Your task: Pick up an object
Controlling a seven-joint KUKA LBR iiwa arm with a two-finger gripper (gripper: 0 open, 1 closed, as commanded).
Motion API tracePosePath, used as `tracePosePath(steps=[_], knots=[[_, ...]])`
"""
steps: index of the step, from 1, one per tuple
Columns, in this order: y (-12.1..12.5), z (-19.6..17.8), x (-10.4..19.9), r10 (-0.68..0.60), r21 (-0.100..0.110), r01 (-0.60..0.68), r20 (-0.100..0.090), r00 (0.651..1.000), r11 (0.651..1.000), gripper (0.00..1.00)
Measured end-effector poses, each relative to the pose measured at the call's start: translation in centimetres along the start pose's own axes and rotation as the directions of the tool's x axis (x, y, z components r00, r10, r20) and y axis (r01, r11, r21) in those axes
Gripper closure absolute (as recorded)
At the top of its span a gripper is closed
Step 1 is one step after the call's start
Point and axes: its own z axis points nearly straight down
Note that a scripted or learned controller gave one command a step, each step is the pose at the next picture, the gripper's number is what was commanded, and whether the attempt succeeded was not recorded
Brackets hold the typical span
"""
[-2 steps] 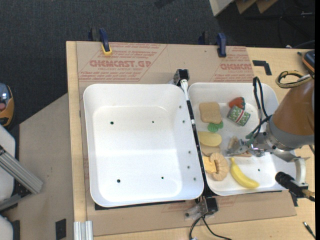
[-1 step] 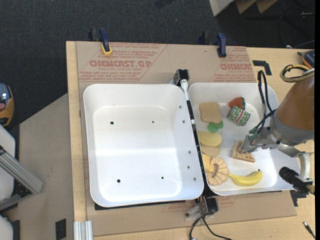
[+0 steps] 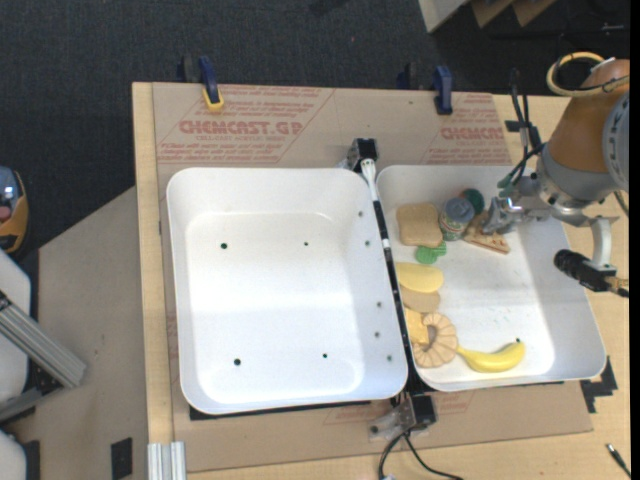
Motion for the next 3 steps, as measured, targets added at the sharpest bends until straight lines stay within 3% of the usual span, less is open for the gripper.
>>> tracePosePath(steps=[1, 2, 3], knots=[[-5.6, -0.4, 1.9, 0.007, -0.010, -0.007, 0.003, 1.000, 1.000, 1.00], [0.6, -0.1, 4.8, 0.001, 0.001, -0.001, 0.002, 1.000, 1.000, 1.00], [0.5, -0.1, 4.7, 0.004, 0.000, -0.004, 0.001, 1.000, 1.000, 0.00]])
